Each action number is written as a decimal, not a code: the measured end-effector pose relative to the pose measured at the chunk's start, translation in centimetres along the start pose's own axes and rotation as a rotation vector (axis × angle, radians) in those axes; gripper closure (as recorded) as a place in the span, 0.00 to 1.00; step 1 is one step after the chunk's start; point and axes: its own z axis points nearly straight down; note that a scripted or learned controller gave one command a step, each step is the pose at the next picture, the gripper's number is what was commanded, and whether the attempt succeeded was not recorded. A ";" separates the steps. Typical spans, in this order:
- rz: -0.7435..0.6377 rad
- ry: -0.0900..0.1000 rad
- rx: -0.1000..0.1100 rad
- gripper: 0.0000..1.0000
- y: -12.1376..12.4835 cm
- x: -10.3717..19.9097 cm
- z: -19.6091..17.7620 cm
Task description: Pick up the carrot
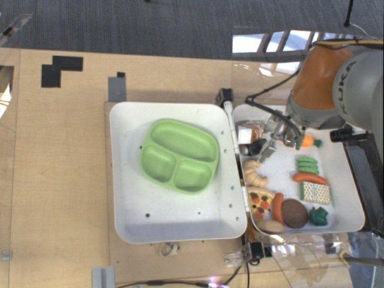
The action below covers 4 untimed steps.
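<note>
The carrot (308, 141) is a small orange piece with a green top. It lies in the right bin (351, 188) near its far side, partly tucked under the arm's wrist. My gripper (267, 146) hangs low over the far-left part of that bin, to the left of the carrot and just above a beige croissant (252, 171). Nothing shows in its grasp. The grey arm with its orange band (318, 80) covers the bin's far right corner.
The right bin also holds green beans (307, 164), a red sausage (310, 178), a patterned cracker (316, 192), a broccoli floret (319, 216), a brown round piece (294, 213) and a pizza slice (259, 201). A green divided plate (179, 155) sits in the left bin (180, 224).
</note>
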 end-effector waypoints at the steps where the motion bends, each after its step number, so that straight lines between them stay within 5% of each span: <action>1: -0.416 -0.002 0.003 0.00 -5.8 1.6 -0.1; 2: -0.260 0.024 0.000 0.00 -5.7 -4.7 0.1; 3: -0.260 -0.011 -0.002 1.00 -5.4 -5.3 -1.5; 4: -0.263 -0.027 -0.003 1.00 -5.1 -5.7 -3.0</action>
